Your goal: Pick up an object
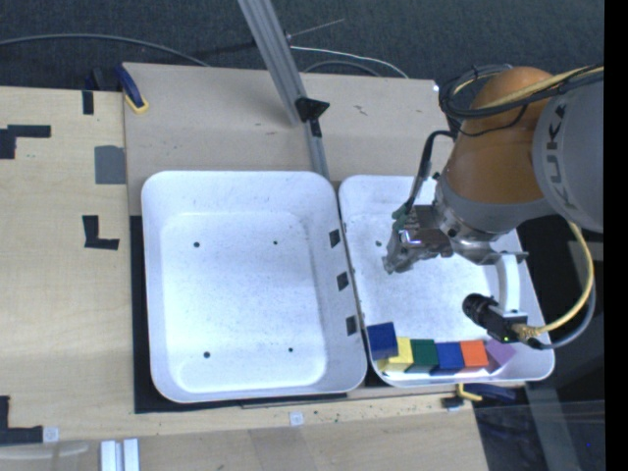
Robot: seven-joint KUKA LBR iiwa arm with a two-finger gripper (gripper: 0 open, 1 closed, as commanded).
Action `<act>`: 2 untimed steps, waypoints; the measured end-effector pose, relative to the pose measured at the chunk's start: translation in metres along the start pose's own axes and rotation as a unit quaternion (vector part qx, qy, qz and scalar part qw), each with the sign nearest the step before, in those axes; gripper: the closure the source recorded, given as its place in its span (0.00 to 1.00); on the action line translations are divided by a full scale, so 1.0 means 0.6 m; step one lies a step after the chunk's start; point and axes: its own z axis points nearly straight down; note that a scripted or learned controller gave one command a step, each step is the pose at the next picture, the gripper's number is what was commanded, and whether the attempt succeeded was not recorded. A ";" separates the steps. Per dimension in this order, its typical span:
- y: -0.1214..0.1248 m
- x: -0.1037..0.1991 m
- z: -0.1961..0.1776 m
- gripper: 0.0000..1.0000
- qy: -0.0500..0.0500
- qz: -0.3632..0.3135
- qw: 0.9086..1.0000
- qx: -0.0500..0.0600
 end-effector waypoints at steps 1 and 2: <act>-0.004 -0.005 0.000 1.00 0.000 0.000 1.000 -0.004; 0.000 -0.005 0.006 1.00 0.000 0.001 1.000 -0.004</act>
